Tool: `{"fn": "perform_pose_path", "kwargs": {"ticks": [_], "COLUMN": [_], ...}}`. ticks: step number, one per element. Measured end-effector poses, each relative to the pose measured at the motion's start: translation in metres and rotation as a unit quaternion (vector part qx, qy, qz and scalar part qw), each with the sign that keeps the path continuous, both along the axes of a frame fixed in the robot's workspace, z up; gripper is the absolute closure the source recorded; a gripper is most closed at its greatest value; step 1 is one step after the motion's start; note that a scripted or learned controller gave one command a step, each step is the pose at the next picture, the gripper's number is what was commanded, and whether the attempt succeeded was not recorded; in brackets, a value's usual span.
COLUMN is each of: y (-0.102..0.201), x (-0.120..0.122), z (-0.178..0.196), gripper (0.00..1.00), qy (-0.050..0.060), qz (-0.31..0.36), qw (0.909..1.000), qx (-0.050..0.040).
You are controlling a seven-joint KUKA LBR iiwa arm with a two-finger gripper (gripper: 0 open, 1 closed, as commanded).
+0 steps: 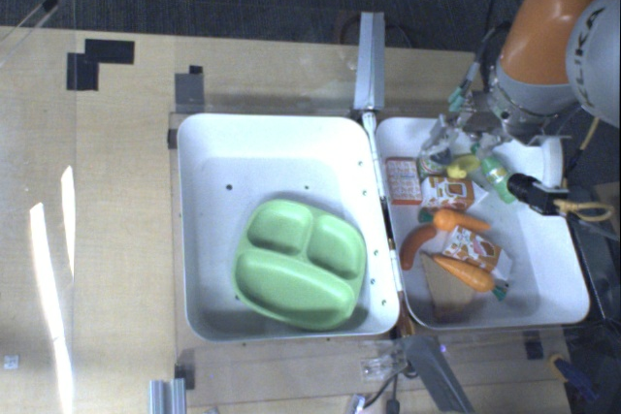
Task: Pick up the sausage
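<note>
The sausage is a curved reddish-brown piece lying in the right bin, close to its left wall. My gripper hangs over the far part of that bin, above a yellow item and a green bottle. It sits well behind the sausage and to its right, apart from it. Nothing shows as held.
An orange carrot lies just right of the sausage. A second carrot rests on a small carton. Printed cartons lie near the bin's far left. The left bin holds a green divided plate.
</note>
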State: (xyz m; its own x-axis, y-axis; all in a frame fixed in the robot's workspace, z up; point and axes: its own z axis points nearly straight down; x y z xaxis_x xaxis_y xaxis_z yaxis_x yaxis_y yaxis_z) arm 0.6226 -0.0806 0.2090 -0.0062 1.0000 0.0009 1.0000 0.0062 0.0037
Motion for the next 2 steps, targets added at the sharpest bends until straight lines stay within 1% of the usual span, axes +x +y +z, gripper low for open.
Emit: {"fn": "perform_pose_path", "kwargs": {"ticks": [1, 2], "y": [-0.016, -0.014], "x": [-0.037, -0.077], "z": [-0.091, -0.119], "gripper": [0.0, 0.0], "qy": [-0.016, -0.006], "qz": [0.083, 0.064], "qw": [0.9964, 0.9979], "qx": [-0.005, -0.0024]}}
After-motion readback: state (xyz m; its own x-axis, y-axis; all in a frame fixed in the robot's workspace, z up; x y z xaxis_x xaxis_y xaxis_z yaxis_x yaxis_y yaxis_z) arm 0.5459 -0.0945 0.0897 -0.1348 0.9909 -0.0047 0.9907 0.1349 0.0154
